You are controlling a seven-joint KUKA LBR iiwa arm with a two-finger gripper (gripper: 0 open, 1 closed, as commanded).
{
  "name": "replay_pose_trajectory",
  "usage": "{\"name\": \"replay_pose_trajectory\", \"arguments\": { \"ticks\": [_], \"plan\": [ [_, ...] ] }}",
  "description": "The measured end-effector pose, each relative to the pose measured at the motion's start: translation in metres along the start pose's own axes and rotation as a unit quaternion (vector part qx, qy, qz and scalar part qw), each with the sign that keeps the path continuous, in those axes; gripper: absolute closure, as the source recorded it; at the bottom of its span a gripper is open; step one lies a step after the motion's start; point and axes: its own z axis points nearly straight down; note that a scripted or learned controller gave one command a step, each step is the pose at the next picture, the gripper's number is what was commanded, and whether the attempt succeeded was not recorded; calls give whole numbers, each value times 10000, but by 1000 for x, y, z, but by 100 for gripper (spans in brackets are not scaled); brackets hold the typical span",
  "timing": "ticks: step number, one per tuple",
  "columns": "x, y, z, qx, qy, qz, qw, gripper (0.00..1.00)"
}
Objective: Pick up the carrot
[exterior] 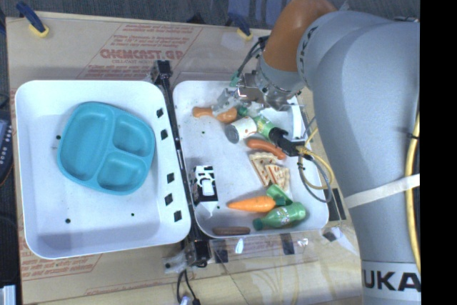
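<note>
From the one camera above the bench, the carrot [251, 204] lies flat near the front of the right bin [214, 153], its orange body pointing left and its green top to the right, where it is just beside or touching a green bottle [282, 216]. A dark brown stick-like thing [232, 230] lies just in front of it, and a bundle of fries [270, 171] sits behind it.

The gripper [239, 98] is at the far end of the same bin, well apart from the carrot. It hangs over a cluster of toy food: a small orange piece [214, 113], a white cup [241, 128] and a sausage [265, 147] lie close under and beside it. Whether the gripper is spread or closed cannot be told here, as the wrist hardware covers its tip, and nothing can be seen held in it.

Judged from this, the task is at the approach step, with the pick not yet made. The next move calls for carrying the gripper toward the front of the bin, over the middle of the carrot's body, and turning the wrist so the grip crosses its short axis, clear of the bottle.

The arm [364, 118] reaches in from the right, its large grey link filling that side, the orange band [296, 28] bent down toward the bin's far edge. A blue tray [107, 146] rests in the left bin [43, 225].
</note>
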Motion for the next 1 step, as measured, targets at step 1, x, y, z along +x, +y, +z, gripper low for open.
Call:
{"name": "replay_pose_trajectory", "arguments": {
  "ticks": [1],
  "plan": [
    [4,-2,13,56,-4,692,9976,0]
  ]
}}
